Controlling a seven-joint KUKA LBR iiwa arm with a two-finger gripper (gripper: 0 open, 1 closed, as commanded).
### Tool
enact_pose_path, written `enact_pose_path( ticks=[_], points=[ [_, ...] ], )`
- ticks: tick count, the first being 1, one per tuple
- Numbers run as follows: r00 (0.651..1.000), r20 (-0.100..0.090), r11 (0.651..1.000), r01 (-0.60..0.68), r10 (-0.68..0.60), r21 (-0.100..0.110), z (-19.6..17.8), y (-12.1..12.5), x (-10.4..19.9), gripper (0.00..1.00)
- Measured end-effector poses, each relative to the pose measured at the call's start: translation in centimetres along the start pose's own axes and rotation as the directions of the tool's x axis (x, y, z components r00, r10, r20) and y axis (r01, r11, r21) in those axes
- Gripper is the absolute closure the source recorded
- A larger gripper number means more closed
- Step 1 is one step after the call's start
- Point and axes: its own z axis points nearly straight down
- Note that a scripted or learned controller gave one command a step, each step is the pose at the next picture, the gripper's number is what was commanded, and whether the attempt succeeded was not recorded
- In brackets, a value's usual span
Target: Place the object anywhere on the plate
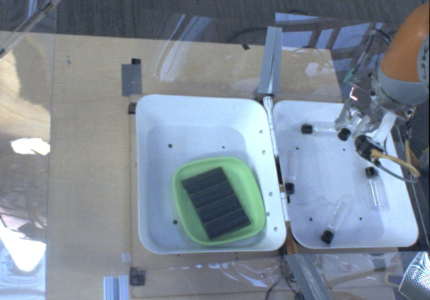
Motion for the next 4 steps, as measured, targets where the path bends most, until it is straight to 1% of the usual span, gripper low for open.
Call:
enact_pose_path(
  ticks=[1,2,3,4],
  points=[
    [0.98,-0.002,0.98,0.199,-0.199,0.003,4.8,-4.1,4.9,1.0],
    [0.914,-0.004,0.914,0.406,-0.406,0.002,1.2,-12.4,7.5,1.0],
    [0.844,-0.004,0.844,0.536,-0.536,0.003,1.2,-20.7,11.8,1.0],
    [0.766,-0.005,0.766,0.642,-0.642,-0.026,10.2,-22.9,17.1,1.0]
  ],
)
